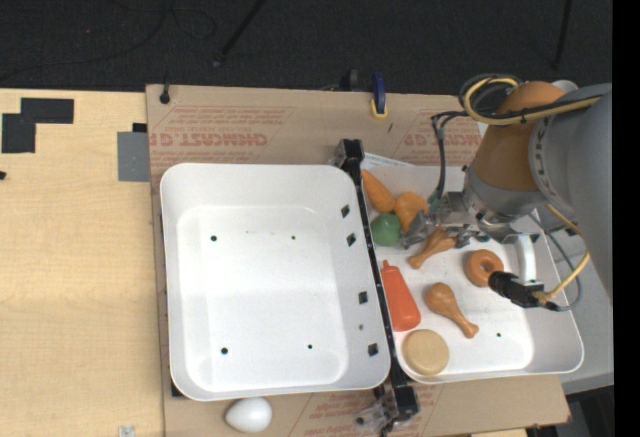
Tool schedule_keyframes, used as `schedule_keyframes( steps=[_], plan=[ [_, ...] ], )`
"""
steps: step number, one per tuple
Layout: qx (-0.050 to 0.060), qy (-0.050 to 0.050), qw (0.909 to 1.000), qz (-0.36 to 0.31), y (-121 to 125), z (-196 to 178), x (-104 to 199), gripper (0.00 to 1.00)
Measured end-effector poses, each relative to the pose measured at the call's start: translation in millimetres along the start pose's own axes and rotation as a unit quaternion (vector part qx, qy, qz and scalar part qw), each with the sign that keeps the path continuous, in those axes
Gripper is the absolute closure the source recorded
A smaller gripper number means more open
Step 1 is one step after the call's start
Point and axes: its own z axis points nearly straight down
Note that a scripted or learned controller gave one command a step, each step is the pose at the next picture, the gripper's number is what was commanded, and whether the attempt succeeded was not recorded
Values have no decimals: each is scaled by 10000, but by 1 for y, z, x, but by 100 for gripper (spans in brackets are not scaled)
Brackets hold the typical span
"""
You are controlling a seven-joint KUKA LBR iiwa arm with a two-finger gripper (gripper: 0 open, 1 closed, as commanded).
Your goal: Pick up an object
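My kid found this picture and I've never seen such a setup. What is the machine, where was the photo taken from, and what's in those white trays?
It is a grey robot arm with an orange band, reaching in from the right. One camera fixed above the bench looks down at a slant. Two shallow white bins sit side by side: the left bin and the right bin. The right one holds toy food: a doughnut, a drumstick, a red bottle, a green ball, a tan round piece. The claw sits low among them; whether it grips anything is unclear.
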Motion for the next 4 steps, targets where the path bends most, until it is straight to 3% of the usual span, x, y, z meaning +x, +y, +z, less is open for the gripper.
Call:
schedule_keyframes(
  steps=[1, 2, 3, 4],
  plan=[
    [36, 8, 10000, -5, 34, 1, 40, 0],
    [44, 8, 10000, 0, 33, -9, 38, 100],
    [34, 4, 10000, 20, 32, 1, 4, 100],
    [-43, 25, 10000, -33, 37, -119, 91, 100]
  ],
)
